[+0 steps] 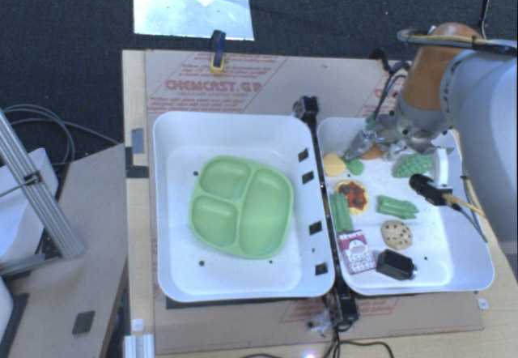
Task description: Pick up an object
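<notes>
Dark carpet surrounds a bench topped with a brown board (243,85) printed in red lettering, and on it sit two shallow white bins side by side. In the left bin (174,267) lies a green divided plate (241,206), with bare white floor all round it up to the rim. The right bin (469,263) is crowded: a yellow round piece (333,164), a pizza slice toy (353,194), a long green pod (341,213), a green bean piece (396,206), a cookie (396,233), a small red-and-white packet (356,251) and a black block (396,265) near the front edge. The arm's gripper (362,143) reaches down at that bin's back left, just beside the yellow piece; whether its claw is released or clenched cannot be told. A bumpy green toy (413,164) lies under the wrist.
</notes>
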You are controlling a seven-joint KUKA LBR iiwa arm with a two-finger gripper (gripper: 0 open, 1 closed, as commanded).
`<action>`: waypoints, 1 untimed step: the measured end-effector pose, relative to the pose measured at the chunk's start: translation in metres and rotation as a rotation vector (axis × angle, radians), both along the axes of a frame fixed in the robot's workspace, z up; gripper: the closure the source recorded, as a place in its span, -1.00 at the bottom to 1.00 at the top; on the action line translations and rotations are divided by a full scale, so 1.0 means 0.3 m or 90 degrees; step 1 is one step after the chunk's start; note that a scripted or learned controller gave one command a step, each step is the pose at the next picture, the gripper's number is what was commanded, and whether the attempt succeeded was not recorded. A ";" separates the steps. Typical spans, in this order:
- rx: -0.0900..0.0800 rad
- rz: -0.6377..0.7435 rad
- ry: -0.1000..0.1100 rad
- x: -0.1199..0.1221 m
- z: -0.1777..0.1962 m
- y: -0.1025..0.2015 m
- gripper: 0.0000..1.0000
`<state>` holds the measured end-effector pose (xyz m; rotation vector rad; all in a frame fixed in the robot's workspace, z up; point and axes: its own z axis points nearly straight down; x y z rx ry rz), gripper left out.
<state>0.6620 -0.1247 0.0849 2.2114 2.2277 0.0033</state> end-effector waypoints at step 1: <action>0.001 -0.005 0.002 -0.295 0.003 0.067 -1.00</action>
